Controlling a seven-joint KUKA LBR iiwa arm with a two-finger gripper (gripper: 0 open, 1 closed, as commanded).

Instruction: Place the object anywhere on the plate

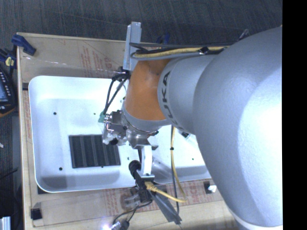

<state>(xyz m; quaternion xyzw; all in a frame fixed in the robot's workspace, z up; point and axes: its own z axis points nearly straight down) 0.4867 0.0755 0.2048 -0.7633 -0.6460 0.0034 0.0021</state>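
Occupying the left bin (43, 128): one dark ribbed plate (93, 151). One arm (216, 109) overhangs both bins, its gripper (111, 128) touching the plate's right edge. Task object hidden.

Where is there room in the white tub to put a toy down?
The left bin has bare white floor along its left wall and above the dark ridged plate, and a strip below the plate. It gets crowded on the plate's right edge, where the arm and its cables hang.
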